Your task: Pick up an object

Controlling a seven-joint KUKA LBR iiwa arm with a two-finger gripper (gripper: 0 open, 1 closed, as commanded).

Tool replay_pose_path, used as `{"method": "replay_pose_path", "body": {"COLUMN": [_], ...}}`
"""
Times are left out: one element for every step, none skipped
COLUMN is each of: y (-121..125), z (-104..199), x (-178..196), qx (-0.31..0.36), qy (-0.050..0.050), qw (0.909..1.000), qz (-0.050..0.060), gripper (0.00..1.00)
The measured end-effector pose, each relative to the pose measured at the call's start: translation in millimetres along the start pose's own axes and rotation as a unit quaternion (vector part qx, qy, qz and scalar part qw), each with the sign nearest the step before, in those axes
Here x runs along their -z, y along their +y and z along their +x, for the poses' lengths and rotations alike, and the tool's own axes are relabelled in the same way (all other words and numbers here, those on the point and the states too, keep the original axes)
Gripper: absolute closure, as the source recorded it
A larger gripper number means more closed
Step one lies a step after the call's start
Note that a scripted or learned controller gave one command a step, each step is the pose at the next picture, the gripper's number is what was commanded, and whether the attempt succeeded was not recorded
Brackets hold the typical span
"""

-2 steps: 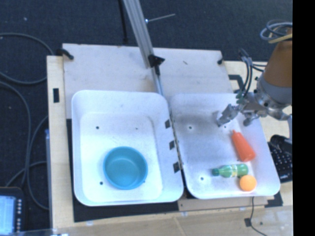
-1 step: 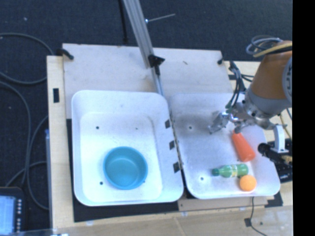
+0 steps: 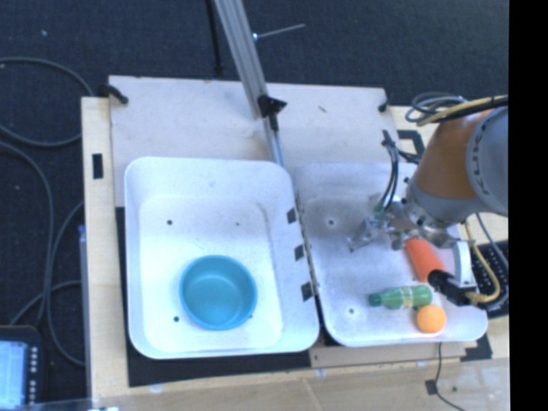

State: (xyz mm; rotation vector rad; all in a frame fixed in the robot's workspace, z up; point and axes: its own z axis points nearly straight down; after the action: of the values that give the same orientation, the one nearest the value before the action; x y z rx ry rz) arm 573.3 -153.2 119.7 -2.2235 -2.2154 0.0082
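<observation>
Orange ball (image 3: 431, 318), green bottle (image 3: 401, 297) near gripper (image 3: 378, 232)

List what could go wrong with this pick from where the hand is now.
1. The hand is over a bare part of the right bin, apart from every object; a grasp here would likely catch nothing.
2. The green bottle and orange ball lie close together near the bin's wall; going for one may knock the other, and the ball could roll.
3. The orange-red object lies right beside the wrist and might get bumped.
</observation>
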Motion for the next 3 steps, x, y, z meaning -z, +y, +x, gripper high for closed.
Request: {"method": "replay_pose_path", "body": {"y": [3,5,10], "z": [0,-8,-7], "x": [17,64,131], "qx": [-0.003,-0.003,0.004], "qy": [0.001,0.001,0.001], "qw": [1.0000,1.0000,1.0000], "qz": [-0.005,-0.006,-0.007], "gripper": [1.00,1.00,1.00]}}
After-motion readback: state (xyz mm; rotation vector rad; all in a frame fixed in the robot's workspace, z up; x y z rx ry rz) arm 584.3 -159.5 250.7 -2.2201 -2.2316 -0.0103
